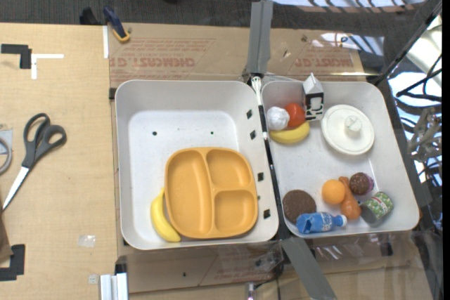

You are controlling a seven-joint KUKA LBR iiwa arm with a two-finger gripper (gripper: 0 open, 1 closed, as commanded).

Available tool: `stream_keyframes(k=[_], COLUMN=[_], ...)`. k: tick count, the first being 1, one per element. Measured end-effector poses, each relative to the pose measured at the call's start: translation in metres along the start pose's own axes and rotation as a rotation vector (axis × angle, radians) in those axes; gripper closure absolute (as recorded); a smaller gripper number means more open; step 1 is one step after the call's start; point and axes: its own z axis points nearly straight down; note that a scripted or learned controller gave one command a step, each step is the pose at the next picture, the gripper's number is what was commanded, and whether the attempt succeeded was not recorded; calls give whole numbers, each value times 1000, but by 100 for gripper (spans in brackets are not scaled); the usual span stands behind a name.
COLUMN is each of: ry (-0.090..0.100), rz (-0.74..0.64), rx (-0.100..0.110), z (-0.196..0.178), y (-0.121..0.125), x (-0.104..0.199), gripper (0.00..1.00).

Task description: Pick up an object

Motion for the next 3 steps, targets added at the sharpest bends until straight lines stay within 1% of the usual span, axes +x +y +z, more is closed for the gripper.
stream_keyframes(k=[1,2,3], ry=[-2,2,1], rz=[-433,-199,9], rx=[0,-2,-2], z=[-17,173,218], y=[-3,-1,86], x=[-21,-14,-32], gripper=[100,100,100])
